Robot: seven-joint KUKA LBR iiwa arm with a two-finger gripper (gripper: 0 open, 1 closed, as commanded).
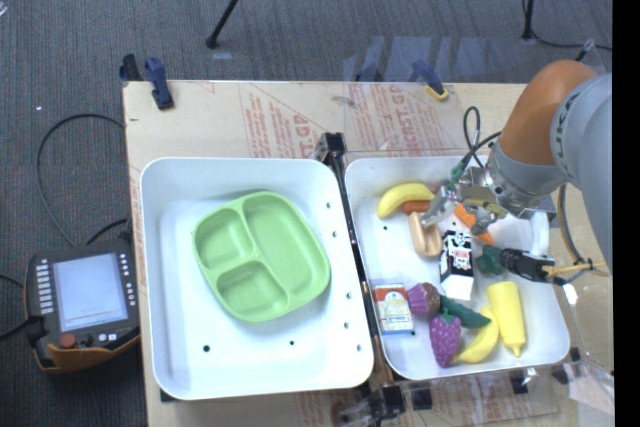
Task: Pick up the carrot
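the carrot lay in the right bin, near its upper middle, its orange body mostly hidden beneath the tool; whether the tool was spread or pinching it could not be told. a banana curved just to the left, a hot dog below that, and a small milk carton just under the carrot. the left bin held 1 green divided plate. both bins sat on the table.

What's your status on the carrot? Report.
Gripper low in right bin, fingers unclear. Orange carrot beneath it. Milk carton, hot dog crowd close.
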